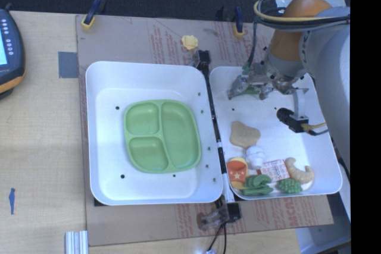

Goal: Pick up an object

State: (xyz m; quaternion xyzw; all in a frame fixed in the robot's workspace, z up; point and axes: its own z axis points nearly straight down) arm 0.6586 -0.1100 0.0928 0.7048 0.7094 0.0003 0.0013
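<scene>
**Q.** Camera view: what does it show, and where is the claw?

**A.** Two white bins lie side by side on the tabletop. The left bin (104, 128) holds a green divided plate (162, 135). The arm (297, 27) reaches in from the right and sets the claw (249, 87) low over the far end of the right bin (280, 143), above bare floor. How far open the claw is cannot be told at this slant, and nothing can be seen in its grip.

**Q.** Where are the things to be picked?

**A.** All lie nearer the camera than the claw. A tan biscuit (244, 134) sits alone in mid-bin, apart from the claw. Crowded along the near wall are a small white piece (255, 156), a red carton (237, 172), a red-and-white packet (275, 169), green leaves (257, 184) and a curved roll (300, 171), several of them touching.

**Q.** Which step is in hand?

**A.** By judgement, the approach: no pick has been made yet.

**Q.** What does the next move call for?

**A.** Probably a shift toward the near end of the bin, centring over one thing before descending. The biscuit stands clear of its neighbours and looks the easier target. The crowded items risk a grip on two at once, or a slip.
</scene>
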